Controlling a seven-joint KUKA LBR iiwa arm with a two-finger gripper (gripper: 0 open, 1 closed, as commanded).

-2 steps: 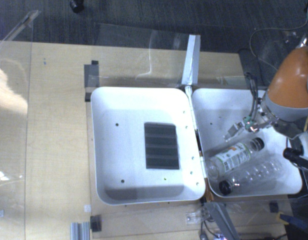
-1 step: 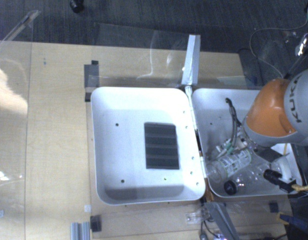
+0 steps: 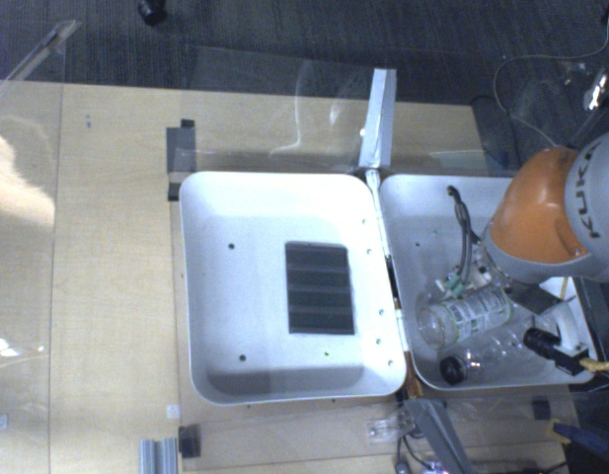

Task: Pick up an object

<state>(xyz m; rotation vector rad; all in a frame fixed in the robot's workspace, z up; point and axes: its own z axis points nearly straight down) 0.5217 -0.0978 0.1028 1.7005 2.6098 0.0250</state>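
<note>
A clear plastic bottle [image 3: 464, 316] with a pale label lies on its side in the right bin [image 3: 422, 215]. My gripper [image 3: 472, 279] hangs under the orange-banded wrist, right over the bottle's upper side, at or just above it. Whether it touches the bottle I cannot tell. A small black round cap [image 3: 452, 368] sits at the bin's front wall, beside more clear plastic [image 3: 492, 349]. A dark ridged rectangular block [image 3: 320, 287] lies flat in the middle of the left bin [image 3: 215, 265].
The arm [image 3: 556, 215] covers the right bin's right half. A metal divider post [image 3: 377, 126] rises behind the seam between the bins. Clear panels stand at the bench's left and back.
</note>
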